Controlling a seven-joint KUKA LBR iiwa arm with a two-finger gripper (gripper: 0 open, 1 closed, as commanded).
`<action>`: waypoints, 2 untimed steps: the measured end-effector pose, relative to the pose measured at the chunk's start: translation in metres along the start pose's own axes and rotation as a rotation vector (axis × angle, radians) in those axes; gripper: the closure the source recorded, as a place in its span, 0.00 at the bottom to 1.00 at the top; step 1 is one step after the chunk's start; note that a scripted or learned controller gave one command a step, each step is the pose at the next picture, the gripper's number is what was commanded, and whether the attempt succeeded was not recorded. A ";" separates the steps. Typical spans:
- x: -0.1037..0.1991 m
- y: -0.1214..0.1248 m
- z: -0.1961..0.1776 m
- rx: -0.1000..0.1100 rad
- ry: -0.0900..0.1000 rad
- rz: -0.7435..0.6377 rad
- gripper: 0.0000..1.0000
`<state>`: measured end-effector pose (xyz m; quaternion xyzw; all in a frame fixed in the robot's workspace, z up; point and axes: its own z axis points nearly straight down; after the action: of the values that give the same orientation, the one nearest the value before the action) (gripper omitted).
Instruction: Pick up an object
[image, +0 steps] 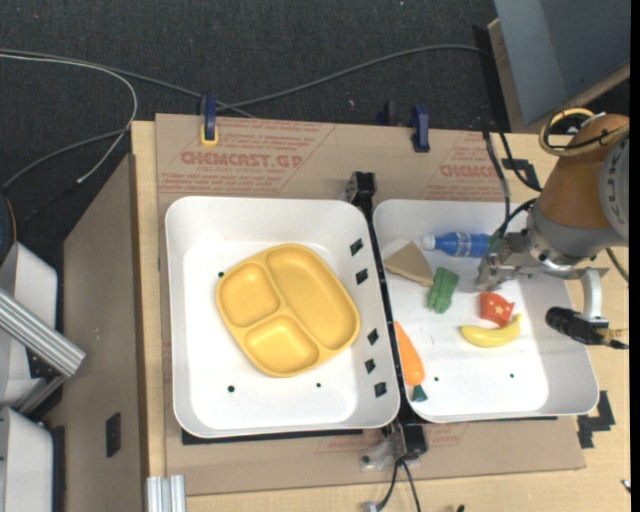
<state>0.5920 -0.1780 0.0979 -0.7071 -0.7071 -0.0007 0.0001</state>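
The red piece (495, 307) lies in the right bin (560, 395), just below the gripper (497, 272) and touching the upper edge of the banana (490, 335). The gripper hangs over the upper middle of that bin, just above the red piece, and whether its claw is released or clenched cannot be told from this slant; nothing shows between it. The arm (585, 195) reaches in from the right, its orange band above the wrist.

The banana lies flat, curved, right of the bin's centre. Left of the red piece stands a green block (442, 289), slightly tilted, and just beside it to the upper left a tan wedge (408, 262). A small bottle (460, 243) with a blue label lies on its side near the bin's top wall, its white cap pointing left, close to the gripper. A carrot (410, 362) lies along the left wall of the right bin, its green end toward the bottom.

The left bin (190, 330) holds a yellow divided tray (287, 308) with three compartments, set at a slant near the middle. Both bins rest on a cardboard sheet (300, 145) held at the top edge by two clamps (209, 118).
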 end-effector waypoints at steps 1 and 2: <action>0.001 -0.001 -0.064 -0.004 -0.002 -0.001 1.00; 0.002 0.000 -0.107 -0.004 -0.002 -0.001 1.00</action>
<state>0.5922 -0.1766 0.2049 -0.7066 -0.7076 -0.0014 -0.0022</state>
